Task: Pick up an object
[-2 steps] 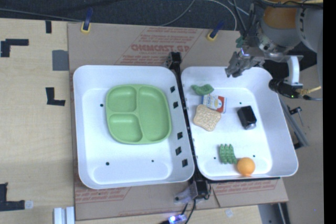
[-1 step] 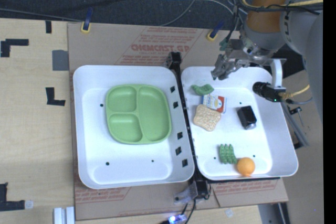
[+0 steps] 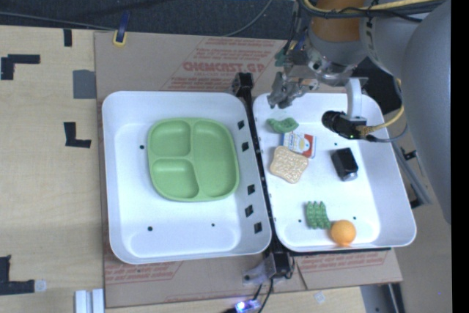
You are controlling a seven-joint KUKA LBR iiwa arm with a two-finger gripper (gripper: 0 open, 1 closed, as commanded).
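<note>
Camera view, entry by entry, as I read it from my station.

1. Arm: grey, orange band above the wrist, reaching in from the right over the far end of the right bin point(image 3: 392, 227).
2. Hand point(image 3: 282, 95): hanging above the far left corner of the right bin, just by the divider between the bins. I see nothing between its fingers; whether it is released or clenched I cannot tell at this angle.
3. Green soft item point(image 3: 282, 124): lying on the bin floor directly below and just nearer than the hand. I judge this the likeliest target.
4. Small white carton with red and blue print point(image 3: 299, 144): just beside the green soft item, touching or nearly touching the cracker.
5. Tan waffle-like cracker point(image 3: 288, 164): near the divider, mid-bin.
6. Black block point(image 3: 344, 163): right of the carton, apart from it.
7. Green ridged piece point(image 3: 316, 215) and orange ball point(image 3: 342, 232): close together at the near end of the bin.
8. Left bin point(image 3: 117, 179): holds a green divided plate point(image 3: 193, 159).
9. Tabletop point(image 3: 44, 194): pale, with black tape marks.

Step in hand, my judgement: approach, nothing lifted yet. Next move calls for a short descent centred on the green soft item, staying off the divider wall and the carton alongside.
</note>
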